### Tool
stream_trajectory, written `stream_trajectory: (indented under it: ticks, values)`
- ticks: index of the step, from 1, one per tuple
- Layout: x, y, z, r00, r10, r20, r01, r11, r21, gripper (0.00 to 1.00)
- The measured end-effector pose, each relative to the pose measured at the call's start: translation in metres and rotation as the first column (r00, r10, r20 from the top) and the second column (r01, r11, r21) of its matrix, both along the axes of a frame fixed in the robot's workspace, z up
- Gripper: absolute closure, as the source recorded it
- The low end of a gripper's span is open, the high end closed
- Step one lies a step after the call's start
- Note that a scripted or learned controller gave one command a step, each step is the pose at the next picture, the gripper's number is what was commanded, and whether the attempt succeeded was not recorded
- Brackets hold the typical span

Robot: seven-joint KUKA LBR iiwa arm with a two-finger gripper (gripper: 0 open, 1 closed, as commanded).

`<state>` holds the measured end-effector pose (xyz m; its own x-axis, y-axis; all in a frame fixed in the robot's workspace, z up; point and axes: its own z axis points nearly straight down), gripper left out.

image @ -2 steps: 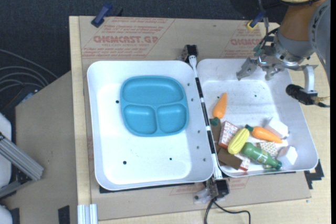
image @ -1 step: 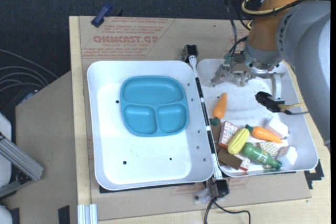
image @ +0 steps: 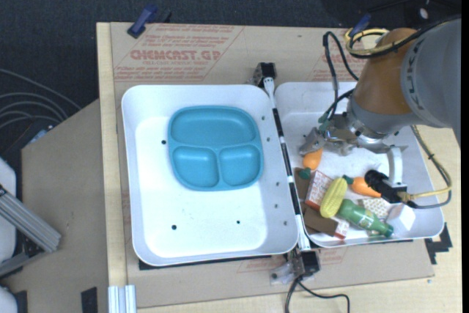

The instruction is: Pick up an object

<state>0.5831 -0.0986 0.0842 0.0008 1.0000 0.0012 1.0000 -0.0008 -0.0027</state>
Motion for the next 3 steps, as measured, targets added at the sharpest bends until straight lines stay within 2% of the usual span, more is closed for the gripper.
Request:
stream_trajectory:
  ticks: [1,2,3]
  values:
    - [0.001,0.0,0.01,1.0,0.0,0.003,0.0,1.0,0.0,1.0]
    - [-0.036,0.073,0.101,1.0,0.003,0.004,-0.003,1.0,0.0,1.0]
    - [-0.065,0.14,0.135,1.0,0.002,0.002,-0.002,1.0,0.0,1.0]
